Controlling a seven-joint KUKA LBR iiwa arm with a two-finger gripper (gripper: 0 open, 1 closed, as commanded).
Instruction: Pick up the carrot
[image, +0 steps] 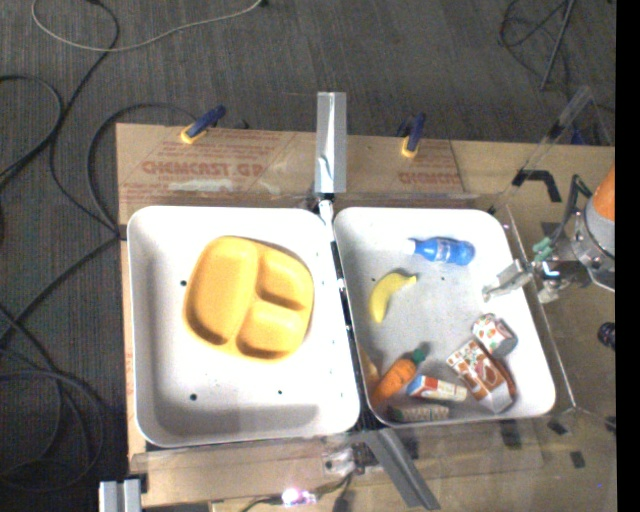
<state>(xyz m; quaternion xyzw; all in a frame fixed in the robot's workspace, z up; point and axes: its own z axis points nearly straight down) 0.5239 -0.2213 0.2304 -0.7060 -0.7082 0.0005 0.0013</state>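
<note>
I find the carrot (397, 373) untouched, lying well left of and below my pincer (522, 276), whose opening I cannot tell; pickup remains.

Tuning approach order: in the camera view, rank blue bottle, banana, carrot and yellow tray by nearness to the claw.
Claw sits at the right bin's right edge.
1. Blue bottle, upper part of right bin.
2. Banana, centre-left of right bin.
3. Carrot, lower left of right bin.
4. Yellow tray, left bin.
</note>
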